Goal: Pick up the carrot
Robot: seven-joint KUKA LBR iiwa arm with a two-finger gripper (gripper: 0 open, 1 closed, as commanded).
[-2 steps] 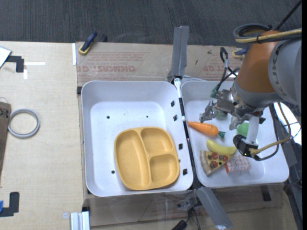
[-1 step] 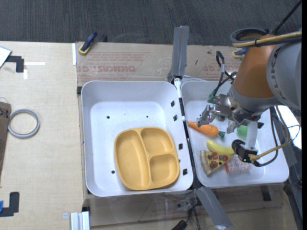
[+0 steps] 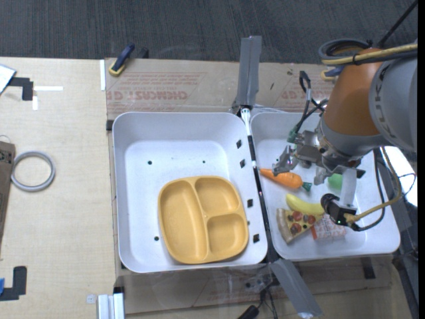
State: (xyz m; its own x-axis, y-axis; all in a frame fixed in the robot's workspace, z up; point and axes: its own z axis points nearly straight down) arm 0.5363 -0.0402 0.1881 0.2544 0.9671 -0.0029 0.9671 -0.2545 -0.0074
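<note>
Carrot lies on its side in the right bin, near the left wall, green stub toward the banana. It looks like a light, stiff, smooth toy; the thick orange middle suits a grip. Tool hovers just above; its spread cannot be told.

From my end the two white bins look like smooth, slightly glossy plastic. The yellow divided plate reads as matt plastic. The carrot looks like shiny toy plastic. The table is pale wood with a dull finish, plus some brown cardboard behind.
</note>
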